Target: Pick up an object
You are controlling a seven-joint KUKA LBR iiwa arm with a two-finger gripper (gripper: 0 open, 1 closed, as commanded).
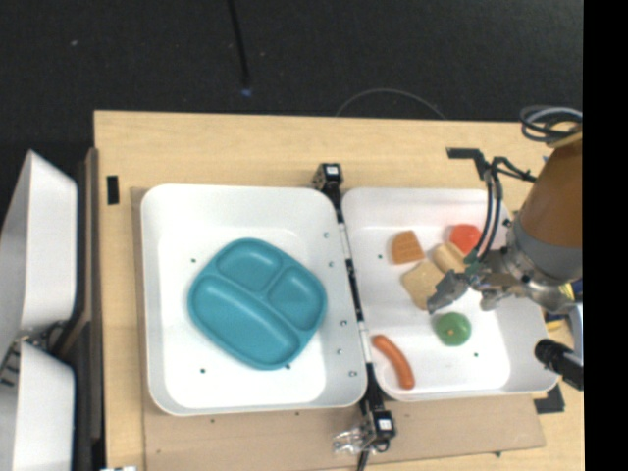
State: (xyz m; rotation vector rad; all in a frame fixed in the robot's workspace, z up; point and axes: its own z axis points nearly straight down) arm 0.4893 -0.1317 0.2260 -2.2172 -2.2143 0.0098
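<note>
The right bin (491, 376) holds several small items: a green apple (452, 330), a red sausage (393, 359), an orange-brown block (406, 247), a red-orange piece (463, 235) and two tan pieces (422, 283). My gripper (465, 293) comes in from the right and hovers in this bin, just above the green apple and beside the tan pieces. Its dark fingers (446, 291) stand apart, open, with nothing between them. The grey wrist and orange band (554, 199) hide the bin's right rim.
The left bin (167, 224) carries a blue compartment plate (257, 302). A black clamp (328, 176) sits at the top of the divider between the bins, another (376, 426) at the bottom. Cables (491, 170) loop over the right bin's top edge.
</note>
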